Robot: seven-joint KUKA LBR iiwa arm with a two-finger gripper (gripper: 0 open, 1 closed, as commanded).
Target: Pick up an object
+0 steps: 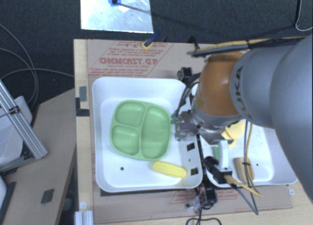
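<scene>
Arm: the grey arm [276, 87] is seen reaching in from the right, with its orange band [217, 89] hanging over the divide between the two bins.
Gripper: the gripper [182, 127] is parked low at the right rim of the left bin, just beside the plate's right edge. It's looked at from above, so most of it is hidden by the wrist.
Grip state: can't be told from this angle tbh, and nothing is seen being held.
Left bin: the left bin [105, 170] is sat on a cardboard sheet [129, 57] with red lettering.
Green plate: a green divided plate [141, 130] with three compartments is laid flat in the middle of the left bin.
Corn: a yellow corn cob [169, 169] is found lying near the front wall of the left bin, just below the plate's lower right corner and maybe touching it, hard to call.
Right bin: the right bin [268, 168] is largely covered by the arm.
Yellow thing: a pale yellow object [236, 130] is glimpsed in the right bin under the wrist. What it is can't be made out.
Wooden thing: a tan, stick-like item [243, 169] is seen near the right bin's front edge, with cables draped close by.
Up top: a shiny grey sheet [116, 4] is laid on the dark floor behind the bench.
</scene>
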